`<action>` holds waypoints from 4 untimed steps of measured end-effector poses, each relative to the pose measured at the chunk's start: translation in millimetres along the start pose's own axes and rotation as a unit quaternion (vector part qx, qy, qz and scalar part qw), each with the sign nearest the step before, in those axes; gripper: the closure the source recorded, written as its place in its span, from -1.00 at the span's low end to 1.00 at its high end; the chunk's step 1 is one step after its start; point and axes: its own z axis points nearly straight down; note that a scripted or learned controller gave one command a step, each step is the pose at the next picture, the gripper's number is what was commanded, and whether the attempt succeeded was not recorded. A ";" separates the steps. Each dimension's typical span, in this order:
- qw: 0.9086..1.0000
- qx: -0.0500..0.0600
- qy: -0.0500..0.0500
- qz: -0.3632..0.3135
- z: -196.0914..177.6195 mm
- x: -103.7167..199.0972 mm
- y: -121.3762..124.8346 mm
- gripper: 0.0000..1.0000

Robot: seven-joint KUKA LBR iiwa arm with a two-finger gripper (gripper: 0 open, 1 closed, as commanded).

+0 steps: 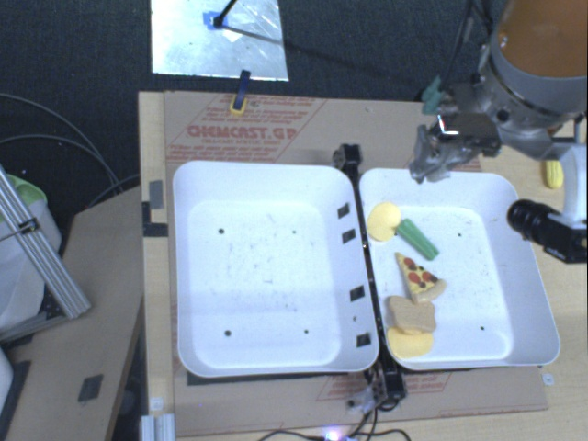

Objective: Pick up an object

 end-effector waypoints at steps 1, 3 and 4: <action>1.000 0.014 -0.003 0.003 104.9 11.6 -3.7 1.00; 1.000 0.002 -0.001 0.001 -49.0 0.9 0.2 1.00; 1.000 0.015 -0.003 0.002 80.1 22.8 -3.5 1.00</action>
